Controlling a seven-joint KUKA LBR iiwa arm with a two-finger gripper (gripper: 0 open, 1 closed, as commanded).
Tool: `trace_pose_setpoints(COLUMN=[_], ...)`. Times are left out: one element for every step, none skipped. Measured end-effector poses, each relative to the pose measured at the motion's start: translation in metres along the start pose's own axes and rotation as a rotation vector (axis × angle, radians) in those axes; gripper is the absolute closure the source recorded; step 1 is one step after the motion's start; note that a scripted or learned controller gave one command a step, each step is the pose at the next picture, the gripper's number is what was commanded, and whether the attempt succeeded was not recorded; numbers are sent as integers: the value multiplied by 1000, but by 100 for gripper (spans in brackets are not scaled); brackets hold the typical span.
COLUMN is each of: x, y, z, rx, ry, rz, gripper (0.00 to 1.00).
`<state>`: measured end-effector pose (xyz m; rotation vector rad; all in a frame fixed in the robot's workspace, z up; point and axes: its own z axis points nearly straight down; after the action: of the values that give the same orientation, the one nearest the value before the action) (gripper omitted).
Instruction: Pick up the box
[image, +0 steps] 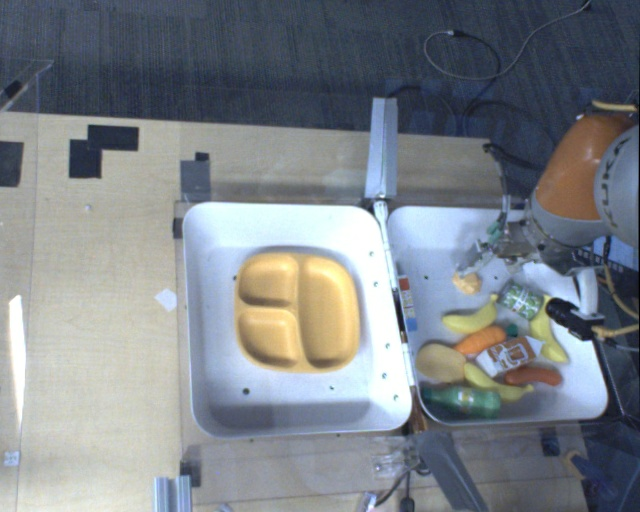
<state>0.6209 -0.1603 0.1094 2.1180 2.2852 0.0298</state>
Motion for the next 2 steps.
trace_pose_setpoints(x=[-46, -43], y=[-2, -27], z=[11, 20], rx=[4, 21], ry=[-2, 4], rz=[-51, -103], gripper=[0, 0])
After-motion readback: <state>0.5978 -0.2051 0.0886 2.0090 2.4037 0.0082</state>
